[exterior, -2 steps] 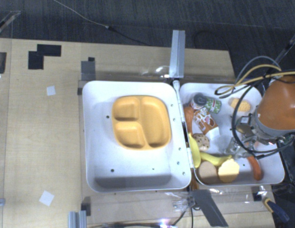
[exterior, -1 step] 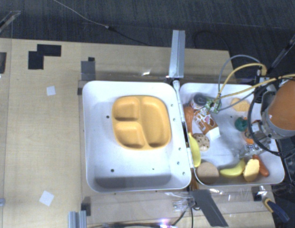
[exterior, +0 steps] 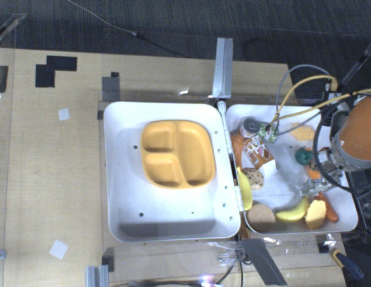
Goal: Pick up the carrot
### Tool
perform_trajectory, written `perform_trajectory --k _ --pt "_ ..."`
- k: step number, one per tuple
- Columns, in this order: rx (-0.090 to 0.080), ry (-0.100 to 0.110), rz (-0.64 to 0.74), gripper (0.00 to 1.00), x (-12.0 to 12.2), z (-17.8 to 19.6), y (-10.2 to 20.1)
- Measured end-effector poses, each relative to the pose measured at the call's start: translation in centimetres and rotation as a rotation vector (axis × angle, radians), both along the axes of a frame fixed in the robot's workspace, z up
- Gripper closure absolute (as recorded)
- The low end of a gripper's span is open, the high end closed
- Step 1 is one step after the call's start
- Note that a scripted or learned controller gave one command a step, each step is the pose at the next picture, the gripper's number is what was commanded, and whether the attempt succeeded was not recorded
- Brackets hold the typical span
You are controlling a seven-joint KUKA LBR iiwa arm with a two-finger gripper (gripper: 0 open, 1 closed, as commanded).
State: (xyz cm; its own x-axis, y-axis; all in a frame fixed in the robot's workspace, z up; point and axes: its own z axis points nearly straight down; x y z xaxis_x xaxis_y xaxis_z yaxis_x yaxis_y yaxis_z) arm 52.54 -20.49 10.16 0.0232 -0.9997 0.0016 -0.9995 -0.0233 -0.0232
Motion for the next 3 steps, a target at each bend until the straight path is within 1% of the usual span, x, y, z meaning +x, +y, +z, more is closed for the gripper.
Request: perform_trajectory --k 1,2,3 --pt "0.002 -0.007 -0.004 1.00 0.3 1.1 0.1" --pt "0.002 0.011 0.011 1.00 -1.3 -0.6 1.0" --pt "0.005 0.009 -0.263 1.00 -1.9 0.1 1.8"
